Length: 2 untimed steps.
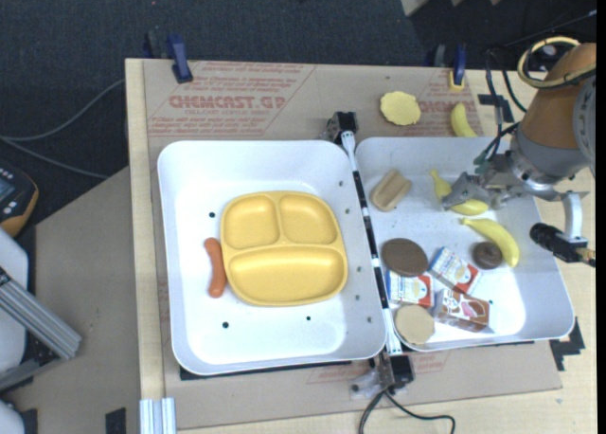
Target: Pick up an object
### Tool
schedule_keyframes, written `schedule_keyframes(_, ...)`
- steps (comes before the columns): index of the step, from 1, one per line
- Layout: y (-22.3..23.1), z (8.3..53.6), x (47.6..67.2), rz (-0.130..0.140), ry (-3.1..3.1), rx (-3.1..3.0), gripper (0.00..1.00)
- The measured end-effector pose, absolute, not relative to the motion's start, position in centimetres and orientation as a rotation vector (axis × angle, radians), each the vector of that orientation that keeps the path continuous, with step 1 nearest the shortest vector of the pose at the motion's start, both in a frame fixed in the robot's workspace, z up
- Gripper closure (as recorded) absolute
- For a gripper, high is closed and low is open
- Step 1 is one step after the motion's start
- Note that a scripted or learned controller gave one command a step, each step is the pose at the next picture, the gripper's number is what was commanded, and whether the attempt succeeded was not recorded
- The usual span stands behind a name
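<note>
The arm comes in from three o'clock, its gripper [476,188] low over the right bin [540,323] near that bin's upper edge. The jaws seem to sit right at a small yellow piece [468,207], though I cannot tell whether they are clenched on it or released. Just toward five o'clock of that lies a banana [496,237], with a brown round piece [488,254] touching it. A tan block [389,189] lies at the bin's ten o'clock corner. The left bin [189,186] carries a yellow divided plate [282,247] with a sausage [215,265] beside it at nine o'clock. On the worktop [237,100], a yellow disc [401,108] lies beyond the bins.
</note>
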State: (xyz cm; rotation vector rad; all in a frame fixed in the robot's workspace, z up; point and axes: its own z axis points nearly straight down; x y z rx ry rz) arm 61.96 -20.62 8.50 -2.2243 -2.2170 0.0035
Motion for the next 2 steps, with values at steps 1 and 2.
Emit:
schedule_keyframes(1, -21.0, 8.5, 56.8, 0.004, -2.215, -2.221, 0.00)
schedule_keyframes(2, -15.0, 9.8, 65.0, -0.010, -2.236, -2.216, 0.00)
